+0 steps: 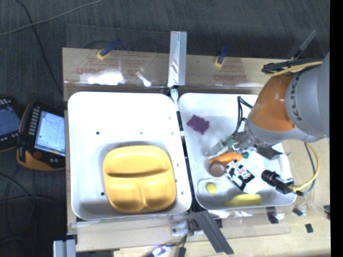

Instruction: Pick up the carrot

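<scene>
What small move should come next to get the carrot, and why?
Probably ease the tool straight down onto the carrot before closing. It sits right at the carrot's upper edge in the right bin, and the brown round item and black-and-white piece crowd it, so sideways travel risks knocking them.

A single fixed camera looks down at a slant from above the bench [123, 68], far enough back to frame both white bins [86, 143] whole (plus surrounding carpet [161, 7]).
</scene>
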Controlling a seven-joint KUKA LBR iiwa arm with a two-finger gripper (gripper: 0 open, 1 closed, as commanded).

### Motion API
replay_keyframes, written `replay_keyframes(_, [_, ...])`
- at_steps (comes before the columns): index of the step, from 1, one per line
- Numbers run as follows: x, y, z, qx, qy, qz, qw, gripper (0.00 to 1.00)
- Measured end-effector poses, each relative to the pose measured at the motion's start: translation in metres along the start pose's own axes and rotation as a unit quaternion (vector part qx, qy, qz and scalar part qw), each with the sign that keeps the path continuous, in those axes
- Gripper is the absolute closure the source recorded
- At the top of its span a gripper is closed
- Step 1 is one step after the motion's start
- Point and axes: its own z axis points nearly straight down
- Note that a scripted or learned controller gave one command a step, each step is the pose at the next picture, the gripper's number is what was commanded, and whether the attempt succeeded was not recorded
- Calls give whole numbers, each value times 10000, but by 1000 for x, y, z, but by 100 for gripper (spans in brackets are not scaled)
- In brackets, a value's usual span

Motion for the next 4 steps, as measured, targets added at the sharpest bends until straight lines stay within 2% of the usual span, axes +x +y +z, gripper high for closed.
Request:
replay_keyframes(1, [-27,-20,-116,87,46,-505,9987,0])
replay_keyframes(2, [16,-20,1,26,25,-1263,9920,0])
replay_keyframes(3, [16,-18,-10,4,28,-1259,9920,100])
replay_keyframes(4, [79,5,-106,98,44,-194,9998,100])
